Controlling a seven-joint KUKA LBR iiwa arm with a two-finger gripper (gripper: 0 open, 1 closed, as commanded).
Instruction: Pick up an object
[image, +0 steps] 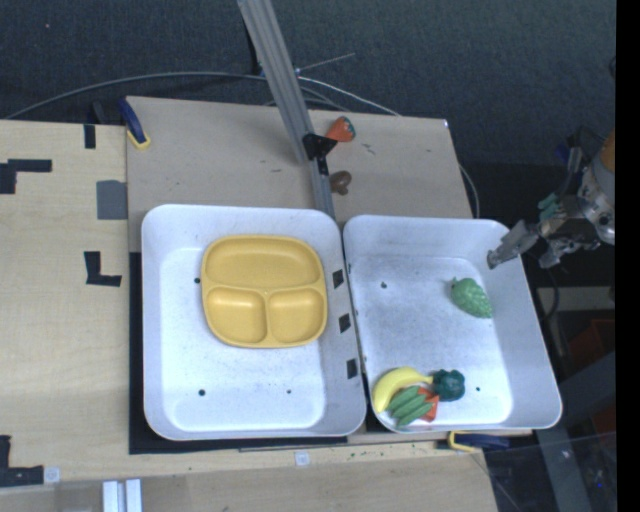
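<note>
In the right bin (420, 330) a pale green leafy toy (470, 297) lies near the right wall. At the bin's front edge a yellow banana (393, 382), a green pod-like toy (410, 402) with a bit of red beside it, and a dark green broccoli-like toy (450, 384) sit bunched together. My gripper (528, 250) hangs over the bin's upper right rim, up and to the right of the leafy toy. Its two fingers stand apart, open, with nothing between them.
The left bin (170, 330) holds a yellow divided plate (265, 290). A grey pole (290, 90) slants down from the top to the point where the bins meet. A small orange and green item (343, 128) lies on the bench behind the bins.
</note>
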